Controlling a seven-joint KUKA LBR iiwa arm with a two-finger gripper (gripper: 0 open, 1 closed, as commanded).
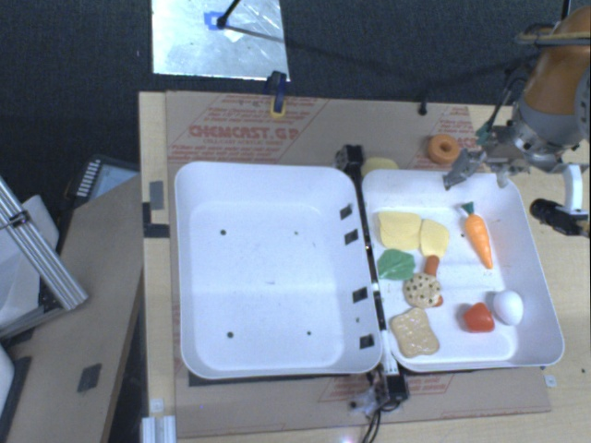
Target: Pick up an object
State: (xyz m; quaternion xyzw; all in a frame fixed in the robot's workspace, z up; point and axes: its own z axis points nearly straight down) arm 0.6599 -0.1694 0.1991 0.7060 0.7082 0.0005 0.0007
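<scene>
Carrot (477,237) below raised, seemingly empty claw (480,169).

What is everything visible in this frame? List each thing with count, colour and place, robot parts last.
left bin: 1, white, left on bench
right bin: 1, white, holds the food
cheese slices: 2, yellow, right bin, far left
carrot: 1, orange, right bin, far right
leaf: 1, green, below cheese
cookie: 1, speckled tan, centre
cracker: 1, tan, near corner
tomato: 1, red, beside egg
egg: 1, white, near right
doughnut: 1, orange-brown, on bench beyond right bin
gripper: 1, grey, above right bin's far edge
</scene>
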